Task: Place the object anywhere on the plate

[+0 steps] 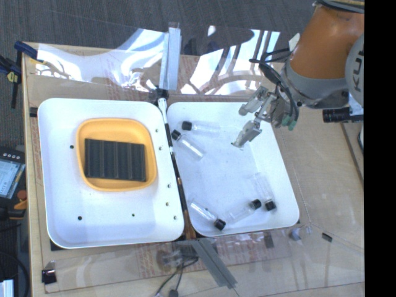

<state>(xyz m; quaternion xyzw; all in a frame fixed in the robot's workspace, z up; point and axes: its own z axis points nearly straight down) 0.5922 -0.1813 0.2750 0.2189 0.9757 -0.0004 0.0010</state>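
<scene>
From the fixed camera above the surface we see two white bins side by side. The left bin carries the yellow plate with a dark ribbed insert at its middle; that is the goal, and nothing lies on it yet.

The right bin holds the candidates: several clear vials with black caps. One vial lies near the far-left corner, another at the near edge, and a pair rests toward the near-right corner.

The gripper hangs over the far side of the right bin, tilted down toward the bin floor, which we judge fits a pick being lined up. Its jaws stand apart with nothing between them, so no vial is held.
</scene>
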